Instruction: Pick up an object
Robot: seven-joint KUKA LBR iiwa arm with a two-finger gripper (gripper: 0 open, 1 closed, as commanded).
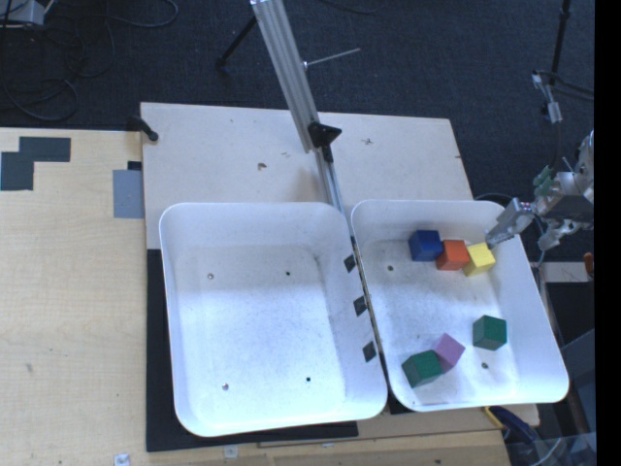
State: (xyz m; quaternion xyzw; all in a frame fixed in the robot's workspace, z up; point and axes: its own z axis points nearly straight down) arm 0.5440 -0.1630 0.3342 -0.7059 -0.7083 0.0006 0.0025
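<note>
Six small cubes sit in the right white bin (543,309). Far side: a blue cube (424,245), an orange cube (452,254) and a yellow cube (479,257) touching in a row. Nearer, a dark green cube (489,332) alone at right, and a lilac cube (448,349) pressed against another green cube (422,368).

The bench is seen from a single fixed camera mounted above it, angled downward at a slant. Both white bins are taken in whole, the left bin (194,260) at lower centre and the right bin (529,357) at lower right. Dark floor is seen across the top of the frame, and the scene is viewed from moderate range.
</note>
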